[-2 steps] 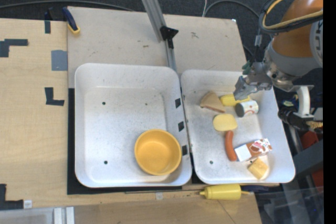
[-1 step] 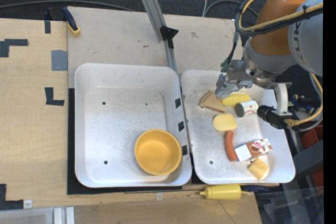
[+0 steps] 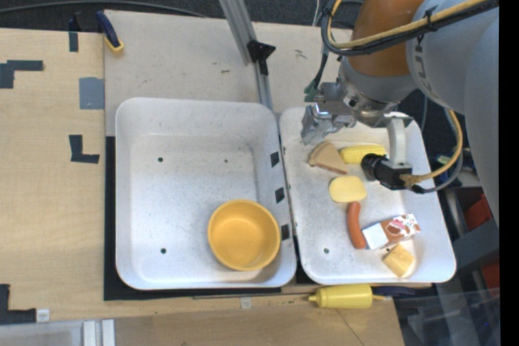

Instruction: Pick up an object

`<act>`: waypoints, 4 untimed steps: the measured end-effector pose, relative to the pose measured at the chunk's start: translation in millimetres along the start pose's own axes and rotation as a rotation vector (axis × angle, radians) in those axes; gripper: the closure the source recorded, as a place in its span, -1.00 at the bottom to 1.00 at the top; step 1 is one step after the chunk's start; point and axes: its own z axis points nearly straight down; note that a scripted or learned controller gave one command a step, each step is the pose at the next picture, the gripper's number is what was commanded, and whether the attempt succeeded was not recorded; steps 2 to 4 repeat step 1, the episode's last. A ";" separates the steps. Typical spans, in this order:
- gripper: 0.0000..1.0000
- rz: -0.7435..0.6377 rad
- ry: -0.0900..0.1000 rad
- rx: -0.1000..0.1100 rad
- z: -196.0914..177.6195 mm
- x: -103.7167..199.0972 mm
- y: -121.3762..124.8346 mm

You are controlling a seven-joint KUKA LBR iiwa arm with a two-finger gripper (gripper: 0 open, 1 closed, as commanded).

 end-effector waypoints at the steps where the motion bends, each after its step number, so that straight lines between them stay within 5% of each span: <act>1: 1.00 0.000 0.000 0.001 4.2 60.2 13.7; 4: 1.00 0.000 0.000 0.001 4.2 60.2 13.7</act>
